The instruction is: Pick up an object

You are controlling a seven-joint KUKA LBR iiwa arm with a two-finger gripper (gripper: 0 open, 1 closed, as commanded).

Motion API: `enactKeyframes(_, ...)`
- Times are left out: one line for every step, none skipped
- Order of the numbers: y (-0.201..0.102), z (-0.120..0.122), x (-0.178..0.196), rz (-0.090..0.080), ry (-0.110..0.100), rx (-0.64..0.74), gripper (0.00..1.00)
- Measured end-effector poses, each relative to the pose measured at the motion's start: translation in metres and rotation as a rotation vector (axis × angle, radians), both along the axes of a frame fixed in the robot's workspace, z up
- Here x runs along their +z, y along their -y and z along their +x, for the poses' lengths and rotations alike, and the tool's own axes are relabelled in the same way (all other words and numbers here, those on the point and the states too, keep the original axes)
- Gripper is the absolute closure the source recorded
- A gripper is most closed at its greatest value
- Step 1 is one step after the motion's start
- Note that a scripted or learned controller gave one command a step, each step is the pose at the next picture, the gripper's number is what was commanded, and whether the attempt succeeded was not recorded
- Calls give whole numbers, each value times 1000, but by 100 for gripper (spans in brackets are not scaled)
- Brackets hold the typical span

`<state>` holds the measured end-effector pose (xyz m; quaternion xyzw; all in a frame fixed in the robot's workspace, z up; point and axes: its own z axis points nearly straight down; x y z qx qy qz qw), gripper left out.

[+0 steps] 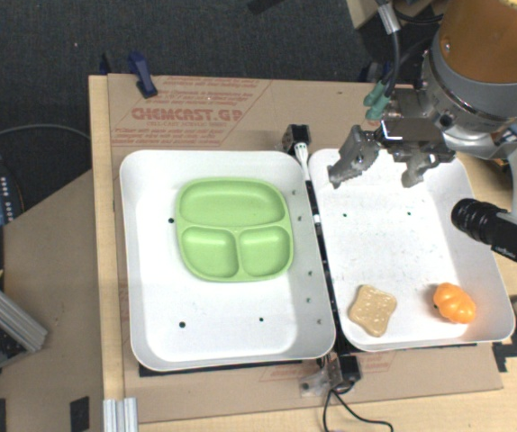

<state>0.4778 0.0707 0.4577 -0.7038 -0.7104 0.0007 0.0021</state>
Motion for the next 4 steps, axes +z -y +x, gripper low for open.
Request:
enactKeyframes(5, 2, 11, -2, 5, -8, 100)
enactKeyframes(-14, 1, -25, -2, -2, -8, 100)
enactKeyframes(-30, 2, 37, 1, 12, -7, 100)
enactKeyframes(-42, 1, -42, -4, -5, -9, 100)
